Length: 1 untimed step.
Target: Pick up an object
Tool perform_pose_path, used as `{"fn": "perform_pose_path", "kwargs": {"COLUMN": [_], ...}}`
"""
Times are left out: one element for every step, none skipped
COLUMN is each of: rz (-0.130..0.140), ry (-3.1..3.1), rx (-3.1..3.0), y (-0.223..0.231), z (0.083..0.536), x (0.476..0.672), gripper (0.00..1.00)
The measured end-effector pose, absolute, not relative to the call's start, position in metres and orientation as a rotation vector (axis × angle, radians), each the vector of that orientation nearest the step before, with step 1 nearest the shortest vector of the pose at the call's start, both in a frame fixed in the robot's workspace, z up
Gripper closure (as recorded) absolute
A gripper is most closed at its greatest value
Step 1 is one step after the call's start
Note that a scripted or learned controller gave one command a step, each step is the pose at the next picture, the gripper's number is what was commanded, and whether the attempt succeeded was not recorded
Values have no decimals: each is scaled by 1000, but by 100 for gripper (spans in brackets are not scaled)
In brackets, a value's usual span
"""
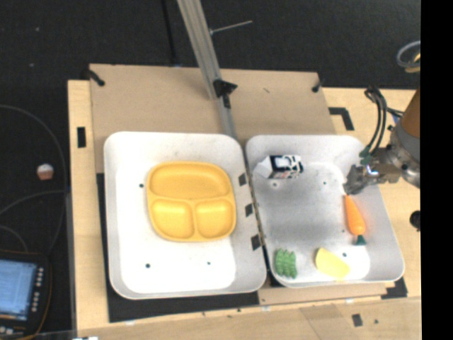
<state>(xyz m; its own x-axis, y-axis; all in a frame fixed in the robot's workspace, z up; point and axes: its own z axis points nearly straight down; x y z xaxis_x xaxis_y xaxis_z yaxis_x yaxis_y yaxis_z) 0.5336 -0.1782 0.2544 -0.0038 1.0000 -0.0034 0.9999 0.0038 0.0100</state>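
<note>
The right bin (pixel 304 211) holds an orange carrot (pixel 354 217) near its right side, a yellow lemon-like piece (pixel 331 263) at the front, a green bumpy piece (pixel 285 262) at the front left, and a small black-and-white object (pixel 284 165) at the back left. My gripper (pixel 356 180) hangs over the right bin's back right part, just above the carrot's top end. Nothing shows between its fingers.
The left bin (pixel 127 261) carries a yellow divided plate (pixel 191 200). A metal pole (pixel 202 44) slants up from between the bins at the back. A tablet (pixel 21 285) lies off the bench at the lower left.
</note>
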Motion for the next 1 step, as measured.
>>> {"fn": "perform_pose_path", "kwargs": {"rz": [1], "ry": [2224], "rx": [2214], "y": [-179], "z": [252], "x": [535], "gripper": [100]}}
